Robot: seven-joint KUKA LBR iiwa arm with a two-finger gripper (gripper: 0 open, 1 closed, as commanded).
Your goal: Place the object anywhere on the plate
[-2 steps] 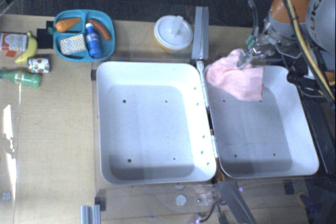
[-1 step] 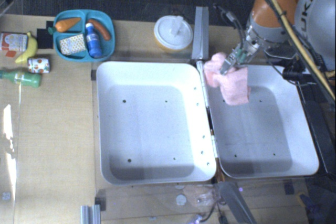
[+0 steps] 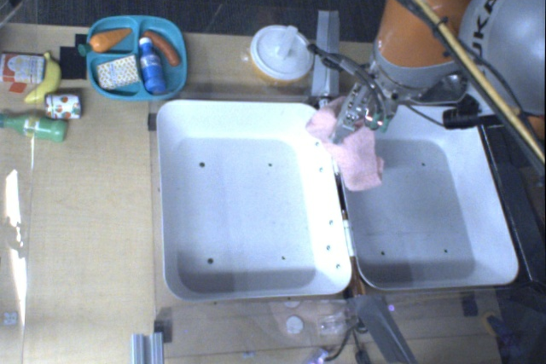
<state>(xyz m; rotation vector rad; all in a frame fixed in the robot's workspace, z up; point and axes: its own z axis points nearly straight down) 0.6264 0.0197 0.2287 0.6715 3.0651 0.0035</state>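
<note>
Carrying a pink cloth [image 3: 357, 151] above the seam between the two white bins [image 3: 247, 200].

Hung limp beneath the gripper [image 3: 357, 117], pinched between closed fingers at its upper edge; no plate discernible below. Best done by locating the plate, then lowering until slack before letting go.
</note>
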